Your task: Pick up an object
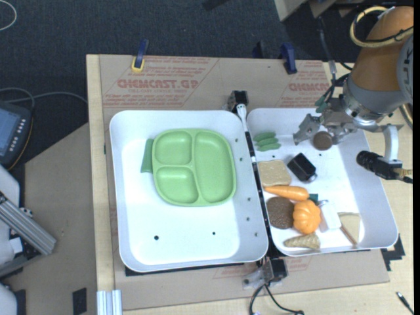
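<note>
One claw [321, 131] hangs over the far part of the right bin [367, 195]; whether its fingers are open or closed cannot be told, and a small brown round shape at its tip is too blurred to identify. Just beside it lies a black block [302, 167], with green beans [266, 141] near the dividing wall. Closer in sit a square bread slice [273, 172], a smooth carrot [287, 191], a dark round patty [280, 212], a ribbed orange pumpkin [306, 216], a pale wedge [352, 227] and a cone-shaped piece [302, 242]. Bare white floor lies toward the right rim. The left bin [131, 195] holds a green divided tray [194, 166].
</note>
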Available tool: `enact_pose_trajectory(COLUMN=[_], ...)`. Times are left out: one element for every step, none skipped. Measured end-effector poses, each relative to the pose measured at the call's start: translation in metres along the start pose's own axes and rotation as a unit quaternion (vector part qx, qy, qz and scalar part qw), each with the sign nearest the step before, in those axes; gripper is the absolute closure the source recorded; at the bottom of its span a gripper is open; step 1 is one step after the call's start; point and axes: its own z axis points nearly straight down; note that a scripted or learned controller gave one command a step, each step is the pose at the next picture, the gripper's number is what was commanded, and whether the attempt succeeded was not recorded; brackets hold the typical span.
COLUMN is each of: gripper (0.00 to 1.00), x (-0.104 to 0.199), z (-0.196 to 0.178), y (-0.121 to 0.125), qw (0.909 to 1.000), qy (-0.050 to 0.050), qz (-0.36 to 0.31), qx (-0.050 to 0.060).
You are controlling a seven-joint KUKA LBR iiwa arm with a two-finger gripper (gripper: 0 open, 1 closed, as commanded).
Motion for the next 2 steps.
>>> enact_pose_trajectory(gripper=[0.0, 0.0], x=[0.0, 0.006], z=[-0.008, 0.036], y=[0.003, 0.007], qw=[1.0, 1.0], qy=[-0.001, 0.0], qz=[-0.001, -0.002], qx=[-0.007, -0.005])
